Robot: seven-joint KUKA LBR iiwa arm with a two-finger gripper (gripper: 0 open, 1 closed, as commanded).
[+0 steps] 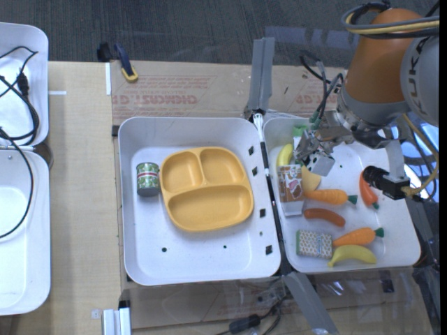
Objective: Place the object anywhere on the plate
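The gripper (312,153) hangs low over the right bin (405,253), at its 10 o'clock corner, just above a small carton (291,185) and a banana (283,155). I cannot tell how wide it is or if it holds anything. The toy foods lie there waiting to be picked. The yellow plate (207,187) sits in the left bin (188,264), bare, with a small can (147,179) at its 9 o'clock.

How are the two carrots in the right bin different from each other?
The upper carrot lies near the bin's middle, beside the small carton; the lower carrot lies nearer the front, just above the banana. The upper carrot lies almost level, while the lower carrot tilts, its green end raised toward the right. Both are orange with green tops pointing right.
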